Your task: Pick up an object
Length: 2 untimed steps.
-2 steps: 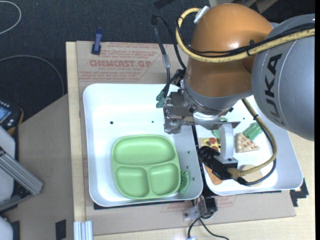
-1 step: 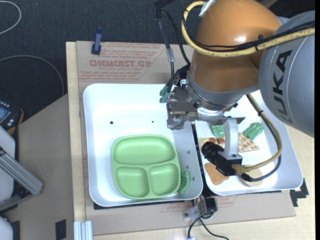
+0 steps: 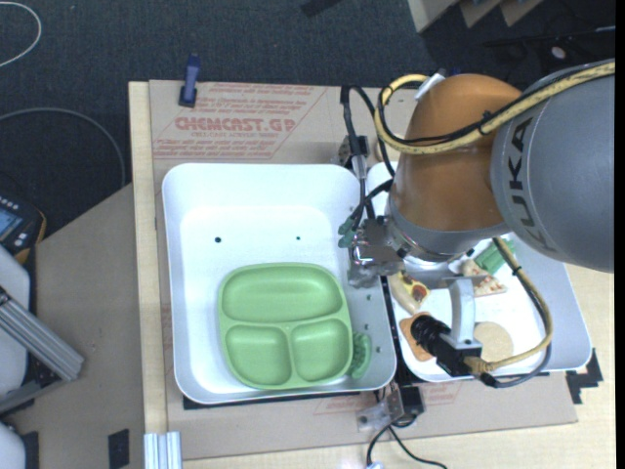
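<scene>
Green divided tray (image 3: pixel 283 325) is the obvious pick. It sits flat in the left bin (image 3: pixel 195 262), pushed toward the bin's 5 o'clock corner, cavities up (one wide compartment on the 12 o'clock side, two small ones on the 6 o'clock side).

Gripper (image 3: pixel 361 254) hangs over the left bin's 3 o'clock wall, right at the seam with the right bin (image 3: pixel 566 335). From the gripper the tray's centre lies toward 8 o'clock, and the tray's 2 o'clock corner is just beside it. A short shift toward 8 should put it over the rim.

Tray outline is near-square, maybe marginally longer along 9–3, so there's no strong axis to line up with. My call is a rim pinch on the 3 o'clock edge, since the shallow cavities give nothing to close on.

Gripper state: can't tell. The orange wrist of the arm (image 3: pixel 459 164) sits over it from this camera, so open or closed, loaded or not, is unreadable.

Other options:
- Small dark green piece (image 3: pixel 360 353), wedged between the tray's 3 o'clock edge and the bin wall, at 6 o'clock from the gripper. Probably too tight to reach.
- Tan disc (image 3: pixel 495 340) in the right bin, at 4 o'clock from the gripper, near a few small bits half hidden under the arm.

Risk: the thin rim slips easily, and the bin wall crowds the approach on that side.
</scene>
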Each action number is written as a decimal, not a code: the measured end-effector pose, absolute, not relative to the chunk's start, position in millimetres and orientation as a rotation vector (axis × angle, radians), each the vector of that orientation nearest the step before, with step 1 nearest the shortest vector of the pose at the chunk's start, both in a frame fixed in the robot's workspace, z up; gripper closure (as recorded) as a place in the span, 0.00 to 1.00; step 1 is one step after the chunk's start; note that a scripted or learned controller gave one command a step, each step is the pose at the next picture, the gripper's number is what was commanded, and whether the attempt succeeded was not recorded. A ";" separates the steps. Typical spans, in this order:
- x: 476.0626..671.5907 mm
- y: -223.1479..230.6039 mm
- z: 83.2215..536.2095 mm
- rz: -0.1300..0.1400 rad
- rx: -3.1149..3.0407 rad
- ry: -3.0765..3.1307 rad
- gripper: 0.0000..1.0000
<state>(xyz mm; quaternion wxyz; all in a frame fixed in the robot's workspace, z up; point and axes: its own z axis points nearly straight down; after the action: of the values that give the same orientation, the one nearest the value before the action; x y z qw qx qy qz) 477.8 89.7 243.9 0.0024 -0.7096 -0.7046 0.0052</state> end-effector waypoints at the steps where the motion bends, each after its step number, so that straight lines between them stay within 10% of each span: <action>1: 480.9 29.6 419.6 -0.025 -2.239 -2.225 1.00; 2: 478.1 96.8 333.1 0.011 -2.210 -2.223 1.00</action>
<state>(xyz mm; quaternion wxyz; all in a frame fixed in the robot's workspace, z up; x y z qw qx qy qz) 478.1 96.8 333.1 0.0034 -0.7050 -0.7092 0.0034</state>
